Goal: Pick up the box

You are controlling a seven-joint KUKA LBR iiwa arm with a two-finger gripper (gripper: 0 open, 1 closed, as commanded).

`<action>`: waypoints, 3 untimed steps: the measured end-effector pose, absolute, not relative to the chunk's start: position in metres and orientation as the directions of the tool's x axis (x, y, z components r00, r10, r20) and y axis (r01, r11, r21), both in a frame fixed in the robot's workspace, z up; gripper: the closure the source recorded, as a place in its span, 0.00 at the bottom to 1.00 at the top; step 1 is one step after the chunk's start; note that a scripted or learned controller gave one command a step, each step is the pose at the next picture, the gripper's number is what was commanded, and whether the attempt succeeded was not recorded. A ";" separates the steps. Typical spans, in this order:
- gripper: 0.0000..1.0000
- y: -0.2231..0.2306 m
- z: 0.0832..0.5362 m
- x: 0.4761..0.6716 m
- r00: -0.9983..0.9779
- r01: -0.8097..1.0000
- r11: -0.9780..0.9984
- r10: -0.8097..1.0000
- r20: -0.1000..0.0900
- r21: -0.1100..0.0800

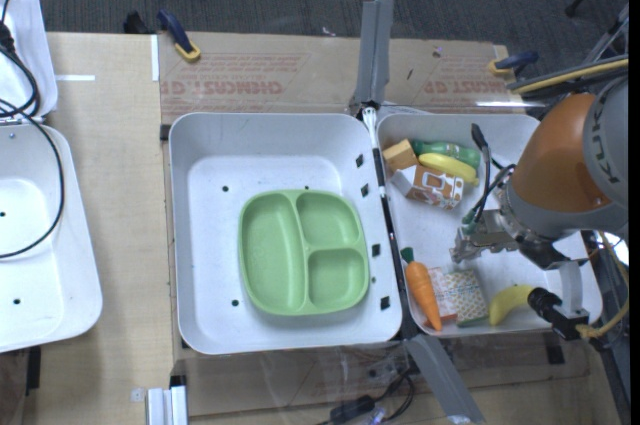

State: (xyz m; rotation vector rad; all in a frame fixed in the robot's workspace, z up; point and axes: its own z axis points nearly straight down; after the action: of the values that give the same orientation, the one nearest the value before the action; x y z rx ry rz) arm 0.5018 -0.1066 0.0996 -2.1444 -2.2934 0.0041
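A small white and orange box (433, 186) lies tilted in the upper part of the right bin (395, 218), beside a tan block (399, 154). My gripper (468, 250) hangs over the middle of the right bin, below and to the right of the box and apart from it. It points down at bare bin floor, just above a flat speckled packet (461, 296). Nothing shows in its grasp.
A yellow corn-like piece (447, 165) and a green item (455, 151) lie right above the box. A carrot (421, 294) and a banana (511, 302) rest along the right bin's front. The left bin (200, 213) holds a green divided plate (304, 253).
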 end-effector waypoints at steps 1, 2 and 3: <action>1.00 -0.071 0.194 0.534 -0.258 0.966 0.258 0.966 -0.001 -0.001; 1.00 -0.030 0.191 0.608 -0.085 0.996 0.085 0.996 -0.002 -0.002; 0.00 -0.030 0.191 0.608 -0.085 0.996 0.085 0.996 -0.002 -0.002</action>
State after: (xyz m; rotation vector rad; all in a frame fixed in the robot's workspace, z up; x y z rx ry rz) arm 0.6082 -0.0303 0.1907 -2.1253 -2.3142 0.0048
